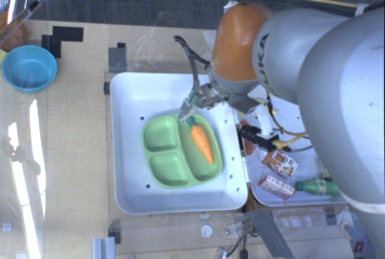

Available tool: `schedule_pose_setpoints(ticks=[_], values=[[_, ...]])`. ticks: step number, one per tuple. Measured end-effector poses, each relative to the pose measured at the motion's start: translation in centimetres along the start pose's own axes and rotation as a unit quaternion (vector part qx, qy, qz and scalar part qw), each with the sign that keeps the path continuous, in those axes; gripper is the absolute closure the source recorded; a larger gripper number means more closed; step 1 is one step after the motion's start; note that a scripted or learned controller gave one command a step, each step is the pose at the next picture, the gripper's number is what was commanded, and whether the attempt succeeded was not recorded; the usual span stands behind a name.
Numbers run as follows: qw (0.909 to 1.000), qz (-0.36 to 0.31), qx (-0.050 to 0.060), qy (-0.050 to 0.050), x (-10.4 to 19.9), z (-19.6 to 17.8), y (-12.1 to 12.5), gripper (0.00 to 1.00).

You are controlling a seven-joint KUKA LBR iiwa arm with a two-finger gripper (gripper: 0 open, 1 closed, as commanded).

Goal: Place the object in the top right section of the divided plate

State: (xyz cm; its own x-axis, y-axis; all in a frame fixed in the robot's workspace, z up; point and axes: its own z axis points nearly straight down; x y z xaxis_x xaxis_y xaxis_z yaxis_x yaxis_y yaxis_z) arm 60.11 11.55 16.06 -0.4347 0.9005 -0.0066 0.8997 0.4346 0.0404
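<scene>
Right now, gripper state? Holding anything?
Gripper: cannot be told. It sits over the green divided plate, just above the top of the carrot, which lies in the plate's long right section.

Bright, even overhead lighting, with only soft shadows inside the left white bin (126,191). Strong glare streaks on the clear panel (21,149) at left. Slightly soft focus throughout; arm casing (337,89) near the lens large and blurred.
</scene>
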Motion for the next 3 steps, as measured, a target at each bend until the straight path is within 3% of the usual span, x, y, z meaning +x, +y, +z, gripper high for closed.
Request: schedule_pose_setpoints(ticks=[1, 2, 3], values=[[1.0, 0.0, -0.004, 0.0, -0.1, -1.2, 0.3, 1.0], [1.0, 0.0, -0.004, 0.0, -0.1, -1.2, 0.3, 0.0], [1.0, 0.0, -0.008, 0.0, -0.2, -2.4, 0.5, 1.0]])
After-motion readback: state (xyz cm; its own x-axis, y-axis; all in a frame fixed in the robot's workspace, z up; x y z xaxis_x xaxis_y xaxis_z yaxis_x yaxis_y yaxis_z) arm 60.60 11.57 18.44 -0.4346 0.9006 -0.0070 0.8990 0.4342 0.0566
